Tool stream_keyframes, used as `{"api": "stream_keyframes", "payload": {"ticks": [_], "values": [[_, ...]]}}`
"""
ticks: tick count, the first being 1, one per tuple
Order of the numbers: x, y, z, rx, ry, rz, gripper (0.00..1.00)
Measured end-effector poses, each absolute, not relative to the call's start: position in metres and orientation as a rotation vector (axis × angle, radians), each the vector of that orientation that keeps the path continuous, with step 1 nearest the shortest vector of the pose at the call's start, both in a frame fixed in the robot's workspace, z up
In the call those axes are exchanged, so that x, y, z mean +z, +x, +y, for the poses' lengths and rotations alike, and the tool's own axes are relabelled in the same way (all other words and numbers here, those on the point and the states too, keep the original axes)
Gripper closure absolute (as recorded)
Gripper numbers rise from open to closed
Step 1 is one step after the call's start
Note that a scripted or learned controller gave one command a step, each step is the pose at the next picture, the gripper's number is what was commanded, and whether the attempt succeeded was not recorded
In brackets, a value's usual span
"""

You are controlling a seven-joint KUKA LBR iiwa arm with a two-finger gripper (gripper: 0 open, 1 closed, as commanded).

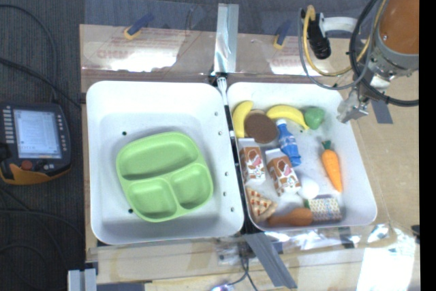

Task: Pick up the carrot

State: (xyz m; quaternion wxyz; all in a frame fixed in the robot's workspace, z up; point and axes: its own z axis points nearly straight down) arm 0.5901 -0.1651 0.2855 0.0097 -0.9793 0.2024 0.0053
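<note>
The claw (354, 108) hangs at the far right corner of the right bin (364, 180), just above its rim, at the end of the grey arm (398, 10) with its orange band. It is small and partly blurred here, so I cannot tell how it is set, and nothing shows in its grip.

Nearest to it inside the bin lies the carrot (331, 168), close along the right wall, about midway down that side. It lies lengthwise with its green top toward the far edge and its orange tip pointing toward the near edge. It has a little bare floor around it, apart from a small white egg (310, 187) toward the near edge.

Further in are a green ball (314, 117) by the far wall, two bananas (286, 114), a brown round cookie (259, 127), a blue bottle (288, 144), two small cartons (268, 170), a pizza slice (259, 203) and a sausage (291, 217) along the near edge. The left bin (102, 146) holds a green divided plate (163, 175).

As I judge it, this is the approach step: the carrot is not yet picked up. The next move calls for travelling along the right wall toward the near edge, centring over the carrot's middle, closing across its narrow width, and keeping clear of the wall on the way down.
</note>
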Motion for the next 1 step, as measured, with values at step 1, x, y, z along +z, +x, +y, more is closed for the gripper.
{"api": "stream_keyframes", "payload": {"ticks": [1], "values": [[0.2933,0.5915,-0.16,0.021,-3.054,0.624,1.0]]}}
